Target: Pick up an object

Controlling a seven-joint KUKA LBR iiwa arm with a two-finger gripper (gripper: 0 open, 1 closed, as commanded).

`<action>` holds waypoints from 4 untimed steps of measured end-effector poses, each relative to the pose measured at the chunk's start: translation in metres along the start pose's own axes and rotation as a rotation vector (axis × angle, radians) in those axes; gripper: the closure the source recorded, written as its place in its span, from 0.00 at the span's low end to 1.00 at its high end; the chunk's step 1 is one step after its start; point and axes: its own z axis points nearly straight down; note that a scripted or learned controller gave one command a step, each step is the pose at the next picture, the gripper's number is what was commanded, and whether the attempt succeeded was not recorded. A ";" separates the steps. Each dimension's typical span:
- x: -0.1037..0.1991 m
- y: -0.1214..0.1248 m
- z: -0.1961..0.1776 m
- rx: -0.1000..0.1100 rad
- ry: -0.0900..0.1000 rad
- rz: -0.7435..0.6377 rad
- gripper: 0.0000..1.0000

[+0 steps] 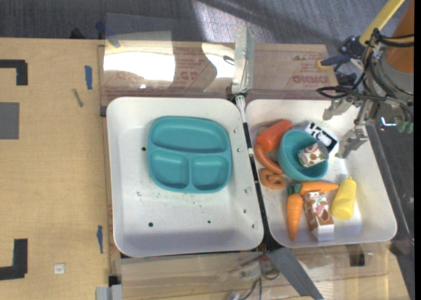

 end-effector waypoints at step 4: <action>0.099 0.048 0.168 0.002 -0.020 0.151 0.00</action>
